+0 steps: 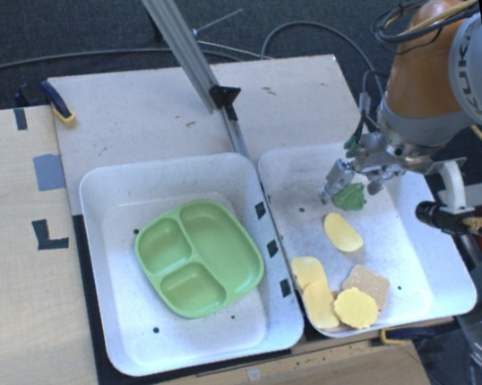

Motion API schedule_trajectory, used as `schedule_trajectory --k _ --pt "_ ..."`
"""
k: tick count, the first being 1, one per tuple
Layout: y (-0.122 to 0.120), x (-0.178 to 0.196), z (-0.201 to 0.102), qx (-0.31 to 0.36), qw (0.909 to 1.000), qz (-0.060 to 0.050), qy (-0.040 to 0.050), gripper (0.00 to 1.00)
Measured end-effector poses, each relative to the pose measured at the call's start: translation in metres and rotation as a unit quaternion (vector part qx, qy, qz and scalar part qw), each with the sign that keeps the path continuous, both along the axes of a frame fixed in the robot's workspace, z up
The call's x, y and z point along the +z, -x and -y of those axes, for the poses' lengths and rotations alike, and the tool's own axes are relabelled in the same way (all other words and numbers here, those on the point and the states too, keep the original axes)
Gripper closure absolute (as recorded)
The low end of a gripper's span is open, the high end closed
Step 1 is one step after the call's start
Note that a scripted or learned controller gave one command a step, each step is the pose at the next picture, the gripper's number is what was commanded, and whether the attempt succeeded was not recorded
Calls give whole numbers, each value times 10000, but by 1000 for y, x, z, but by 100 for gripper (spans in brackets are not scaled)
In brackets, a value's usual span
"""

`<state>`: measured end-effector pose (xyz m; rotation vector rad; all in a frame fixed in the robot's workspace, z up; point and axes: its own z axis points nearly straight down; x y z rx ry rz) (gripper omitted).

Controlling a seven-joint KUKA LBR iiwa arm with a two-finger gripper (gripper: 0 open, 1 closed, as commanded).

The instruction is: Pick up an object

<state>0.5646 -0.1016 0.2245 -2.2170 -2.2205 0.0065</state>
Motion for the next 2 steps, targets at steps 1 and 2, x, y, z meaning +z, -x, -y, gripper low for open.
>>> schedule_trajectory --k 1,2 --pt "-5 -51 7 -3 10000 -4 2 0" --pt "-7 -96 2 1 10000 -5 -1 0"
